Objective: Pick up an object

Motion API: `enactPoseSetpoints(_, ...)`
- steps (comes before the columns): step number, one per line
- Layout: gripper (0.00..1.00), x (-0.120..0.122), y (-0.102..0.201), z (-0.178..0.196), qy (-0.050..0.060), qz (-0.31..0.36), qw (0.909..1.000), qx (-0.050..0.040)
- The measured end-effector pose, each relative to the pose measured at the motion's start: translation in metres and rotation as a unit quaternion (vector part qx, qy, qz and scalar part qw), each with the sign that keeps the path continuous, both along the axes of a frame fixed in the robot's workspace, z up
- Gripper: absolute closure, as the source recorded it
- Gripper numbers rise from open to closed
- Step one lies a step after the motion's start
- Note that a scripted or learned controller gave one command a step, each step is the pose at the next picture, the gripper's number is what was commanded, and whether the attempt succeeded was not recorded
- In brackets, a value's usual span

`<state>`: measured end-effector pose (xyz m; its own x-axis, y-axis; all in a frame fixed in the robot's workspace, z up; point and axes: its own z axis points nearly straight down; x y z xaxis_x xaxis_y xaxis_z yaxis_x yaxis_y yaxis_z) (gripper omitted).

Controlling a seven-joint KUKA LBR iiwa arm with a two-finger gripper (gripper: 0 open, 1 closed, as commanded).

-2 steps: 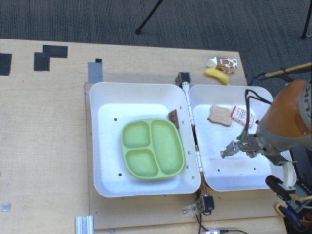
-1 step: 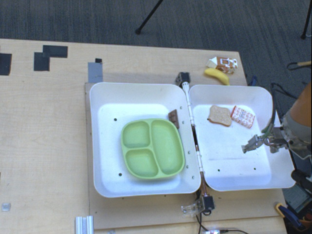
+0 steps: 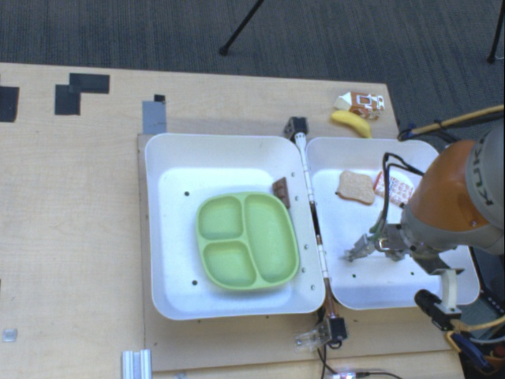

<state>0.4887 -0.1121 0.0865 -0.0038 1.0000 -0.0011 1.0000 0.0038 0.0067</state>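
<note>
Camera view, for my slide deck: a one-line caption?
Grey-and-orange arm's gripper low in right white bin near tan bread slice; green divided plate in left bin.

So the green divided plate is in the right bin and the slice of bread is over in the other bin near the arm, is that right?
Not quite. The camera view shows the green divided plate in the left bin, not the right one. The rest holds: the slice of bread lies in the other bin, the right one, where the arm reaches in with its pincer low over the floor.
</note>
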Motion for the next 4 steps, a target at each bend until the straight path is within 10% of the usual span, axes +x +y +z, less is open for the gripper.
enactPoseSetpoints(1, 1.00, 0.002, 0.000, 0.011, -0.003, 0.001, 1.0000, -0.0005)
enactPoseSetpoints(2, 0.00, 0.002, 0.000, 0.011, -0.003, 0.001, 1.0000, -0.0004)
enactPoseSetpoints(3, 1.00, 0.004, 0.001, 0.022, -0.005, 0.002, 1.0000, -0.0004)
enactPoseSetpoints(4, 0.00, 0.004, 0.001, 0.022, -0.004, 0.002, 1.0000, -0.0004)
